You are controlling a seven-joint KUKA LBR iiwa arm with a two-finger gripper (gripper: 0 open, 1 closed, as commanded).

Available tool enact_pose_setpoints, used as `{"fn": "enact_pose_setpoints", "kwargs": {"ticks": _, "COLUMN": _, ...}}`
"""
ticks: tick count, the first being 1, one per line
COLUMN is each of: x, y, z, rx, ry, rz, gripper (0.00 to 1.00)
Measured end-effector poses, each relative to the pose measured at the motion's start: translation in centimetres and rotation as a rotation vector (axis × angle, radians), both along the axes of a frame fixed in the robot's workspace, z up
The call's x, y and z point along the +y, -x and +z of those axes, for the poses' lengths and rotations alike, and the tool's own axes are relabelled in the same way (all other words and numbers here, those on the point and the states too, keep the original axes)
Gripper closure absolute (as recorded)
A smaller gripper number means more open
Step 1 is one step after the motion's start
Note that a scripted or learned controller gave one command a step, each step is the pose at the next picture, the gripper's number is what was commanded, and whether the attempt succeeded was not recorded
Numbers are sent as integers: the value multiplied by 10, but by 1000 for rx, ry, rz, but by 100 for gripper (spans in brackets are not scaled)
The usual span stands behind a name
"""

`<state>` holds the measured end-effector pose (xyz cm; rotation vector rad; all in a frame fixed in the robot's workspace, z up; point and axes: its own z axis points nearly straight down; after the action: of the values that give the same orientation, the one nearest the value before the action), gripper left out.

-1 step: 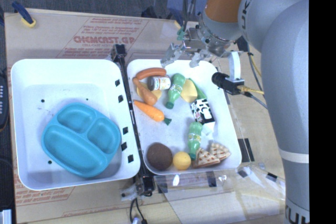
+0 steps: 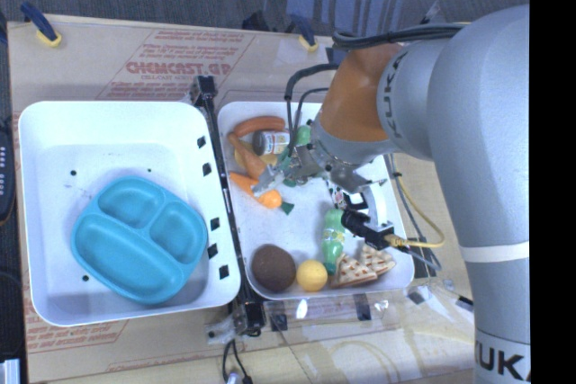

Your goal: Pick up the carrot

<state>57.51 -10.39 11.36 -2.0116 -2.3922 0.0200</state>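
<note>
Approach step — gripper (image 2: 286, 168) low in right bin (image 2: 400, 270), just beside carrot (image 2: 255, 191); finger state, can't tell. Next — center over carrot, close.

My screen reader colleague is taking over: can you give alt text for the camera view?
The gripper hangs over the right bin, close to a carrot near the bin's left wall. The same bin holds a brown ball, a lemon and a waffle; the left bin holds a blue divided plate.
</note>
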Motion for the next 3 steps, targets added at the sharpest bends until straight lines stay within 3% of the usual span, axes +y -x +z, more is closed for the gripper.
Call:
{"fn": "enact_pose_setpoints", "kwargs": {"ticks": 1, "x": -28, "y": 3, "z": -20, "rx": -17, "ry": 4, "rz": -479, "gripper": 0}}
{"fn": "enact_pose_setpoints", "kwargs": {"ticks": 2, "x": 14, "y": -53, "z": -22, "rx": -12, "ry": 7, "rz": -465, "gripper": 0}}
{"fn": "enact_pose_setpoints", "kwargs": {"ticks": 3, "x": 15, "y": -52, "z": -13, "rx": -2, "ry": 7, "rz": -455, "gripper": 100}}
